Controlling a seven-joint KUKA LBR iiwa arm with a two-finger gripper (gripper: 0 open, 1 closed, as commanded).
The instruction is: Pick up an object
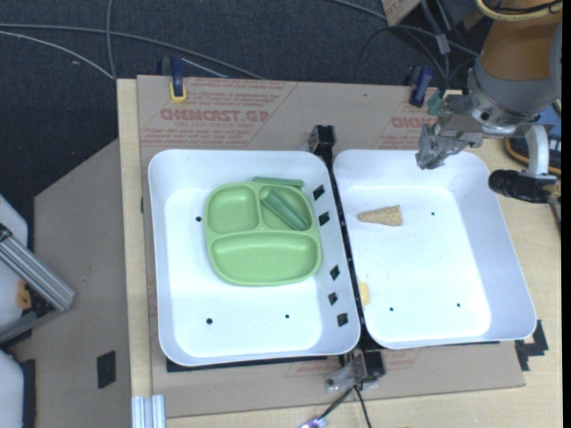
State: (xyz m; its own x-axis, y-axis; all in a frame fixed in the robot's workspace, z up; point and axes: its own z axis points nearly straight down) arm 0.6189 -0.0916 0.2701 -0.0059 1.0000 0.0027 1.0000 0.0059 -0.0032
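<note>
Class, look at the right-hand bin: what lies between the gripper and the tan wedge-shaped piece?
In the camera view, nothing: just bare white floor of the right bin separates the gripper, at its far edge, from the tan wedge.

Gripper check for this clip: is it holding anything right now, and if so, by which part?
Nothing is held. The gripper hangs above the far rim of the right bin, apart from the tan wedge lying on the bin floor.

We see a robotics lab or test cell: a grey-and-orange industrial arm (513, 52) reaches over a board bench (259, 105) clamped with blue clips (177, 77), two white bins (178, 239) sit side by side, loose cables (116, 34) trail across dark carpet (53, 105), and an aluminium rail (31, 270) stands nearby.
</note>
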